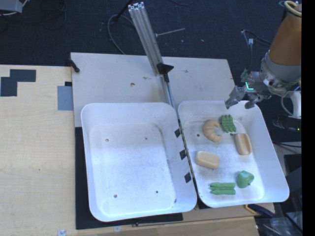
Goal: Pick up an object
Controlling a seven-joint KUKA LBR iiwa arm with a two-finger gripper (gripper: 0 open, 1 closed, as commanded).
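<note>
hand (242,98) hovers spread and holding nothing over the far rim of the right bin (275,181), so you are at the approach step, and next you need to drop onto the green piece (227,123) just below it.

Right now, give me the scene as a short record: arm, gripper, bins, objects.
arm: reaches in from the right, over the right bin's far right corner
gripper: above the right bin's far edge, nothing seen between its fingers
right bin: holds six objects
left bin: bare white floor showing
objects: croissant, green piece beside it, bread roll, tan block, green pepper, pea pod
nearest to gripper: green piece
</note>
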